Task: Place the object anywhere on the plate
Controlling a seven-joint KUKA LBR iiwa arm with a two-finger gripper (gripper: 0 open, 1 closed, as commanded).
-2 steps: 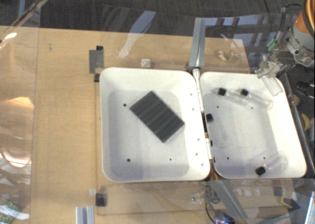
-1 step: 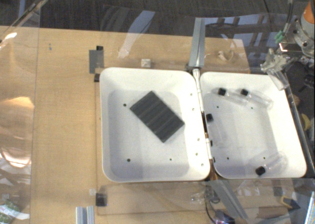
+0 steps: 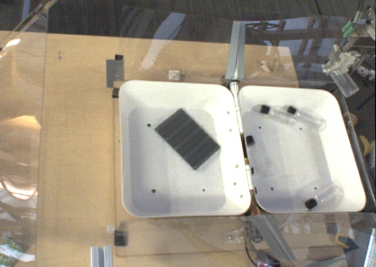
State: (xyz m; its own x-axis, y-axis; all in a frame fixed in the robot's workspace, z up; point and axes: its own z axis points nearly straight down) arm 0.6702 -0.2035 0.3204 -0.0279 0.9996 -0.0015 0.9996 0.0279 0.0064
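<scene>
Work on this job looks, from where I stand, not yet begun. The plate (image 3: pixel 187 138), a dark ribbed rectangle, lies flat and turned at an angle near the middle of the left bin (image 3: pixel 126 160), and I see nothing resting on it. The likely things to move are in the right bin (image 3: pixel 348 142): clear tubes with black caps. Two tubes (image 3: pixel 306 118) lie close together near the far wall, roughly end to end, and a third tube (image 3: pixel 324 194) sits in the near right corner, close to the wall there. Which of them counts as the object I can't say; any one would seem to do. All three are well apart from the plate, with the walls where the two bins meet standing between them. The hand (image 3: pixel 345 72) hangs beyond the far right corner of the right bin, outside its rim and above the counter (image 3: pixel 76 142) level, not over any tube. It is small and cluttered at that edge, so I cannot tell whether it is spread or pressed together, and I see nothing caught in it. So the whole task is left, as I judge it: come in over the right bin, take up a tube, carry it across the dividing walls, and set it down on the plate. The clear tubes look slippery and apt to roll, and the corner one sits tight against the wall, so the pick seems the harder part.
</scene>
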